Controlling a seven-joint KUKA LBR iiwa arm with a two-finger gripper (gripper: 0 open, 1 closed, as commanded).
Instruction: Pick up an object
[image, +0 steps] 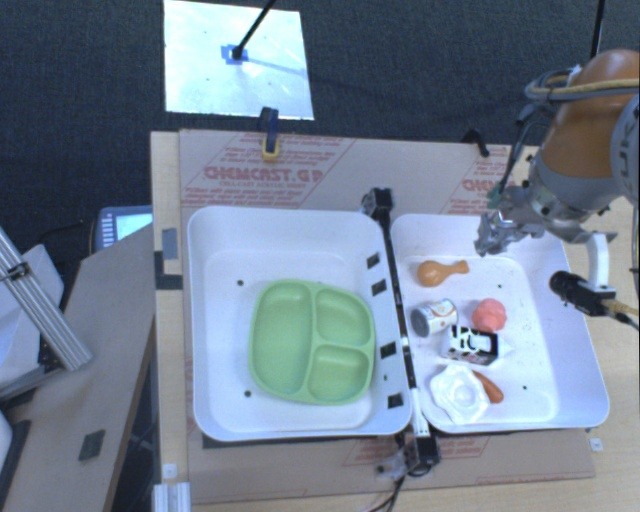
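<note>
Gripper (490, 238) hovers above the right bin (575, 400); finger spread unclear; tan drumstick (441, 270) nearby

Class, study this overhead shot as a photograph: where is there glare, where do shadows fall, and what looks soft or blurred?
In the camera view, the shiny sheet beyond the bench is washed out by glare; the green divided plate is evenly lit, with soft shadows in its wells; the gripper looks slightly blurred above the right bin; small items such as the pink ball are soft-edged.
</note>
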